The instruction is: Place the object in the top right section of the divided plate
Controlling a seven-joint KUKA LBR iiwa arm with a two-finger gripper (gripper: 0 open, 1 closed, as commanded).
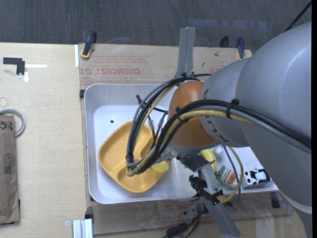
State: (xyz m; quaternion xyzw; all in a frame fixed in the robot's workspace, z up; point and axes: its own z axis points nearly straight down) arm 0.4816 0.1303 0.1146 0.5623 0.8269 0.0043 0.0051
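A yellow divided plate lies in the left white bin. The arm's orange band and grey body hang over the bin's right half, with black cables looping down onto the plate. The gripper sits at the plate's right edge, largely hidden under the wrist and cables. A small yellow object shows just beneath the wrist at the plate's right rim; whether it is held is hidden.
In the right bin lie a yellow item, a small bottle with a red-and-white label and a black-and-white piece. A brown paper bag lies on the bench at far left.
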